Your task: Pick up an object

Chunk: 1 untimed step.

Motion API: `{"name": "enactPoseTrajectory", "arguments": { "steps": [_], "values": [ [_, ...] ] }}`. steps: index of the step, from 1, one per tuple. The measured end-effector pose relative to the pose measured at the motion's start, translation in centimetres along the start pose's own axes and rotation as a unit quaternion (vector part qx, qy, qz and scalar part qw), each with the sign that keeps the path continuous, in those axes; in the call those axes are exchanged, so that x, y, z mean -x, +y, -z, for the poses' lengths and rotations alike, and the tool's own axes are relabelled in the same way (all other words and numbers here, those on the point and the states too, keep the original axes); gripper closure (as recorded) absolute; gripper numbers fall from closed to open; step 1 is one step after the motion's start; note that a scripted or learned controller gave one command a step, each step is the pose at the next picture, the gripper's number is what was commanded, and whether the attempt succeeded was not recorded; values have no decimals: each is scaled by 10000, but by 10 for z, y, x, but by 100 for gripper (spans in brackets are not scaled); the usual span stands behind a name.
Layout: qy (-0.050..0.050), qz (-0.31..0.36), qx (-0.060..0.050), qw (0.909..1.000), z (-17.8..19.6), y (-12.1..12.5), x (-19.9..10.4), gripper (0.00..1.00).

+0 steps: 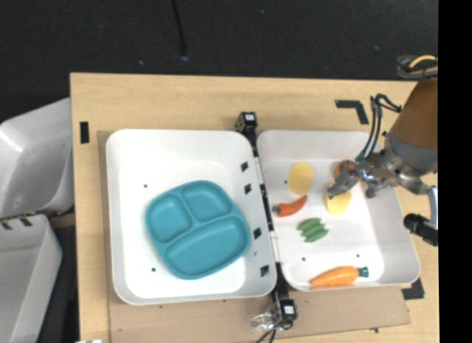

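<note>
The right bin (391,257) holds several toy foods. A pale yellow oval piece (301,177) lies near its far left, with a red chili (290,206) just in front of it. A green pea pod (313,229) sits in the middle and an orange carrot (338,276) lies by the front wall. A small yellow chunk (338,203) rests right of the chili. My gripper (354,181) hangs low over the bin, directly behind and partly above the yellow chunk. Whether it touches the chunk is unclear.
The left bin (125,260) carries a blue divided plate (196,229). A black clip-lined ridge (262,209) separates the two bins. The grey arm with its orange band (419,116) comes in over the right bin's far right corner.
</note>
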<state>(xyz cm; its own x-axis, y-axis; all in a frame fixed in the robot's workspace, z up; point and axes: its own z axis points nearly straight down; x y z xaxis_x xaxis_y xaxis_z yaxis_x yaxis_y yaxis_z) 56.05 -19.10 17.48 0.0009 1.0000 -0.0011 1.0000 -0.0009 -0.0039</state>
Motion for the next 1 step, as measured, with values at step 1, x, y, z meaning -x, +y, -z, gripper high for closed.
{"name": "enactPoseTrajectory", "arguments": {
  "steps": [1],
  "values": [
    [2, 0, 0, 10000, -52, -10, 7, 0]
  ]
}}
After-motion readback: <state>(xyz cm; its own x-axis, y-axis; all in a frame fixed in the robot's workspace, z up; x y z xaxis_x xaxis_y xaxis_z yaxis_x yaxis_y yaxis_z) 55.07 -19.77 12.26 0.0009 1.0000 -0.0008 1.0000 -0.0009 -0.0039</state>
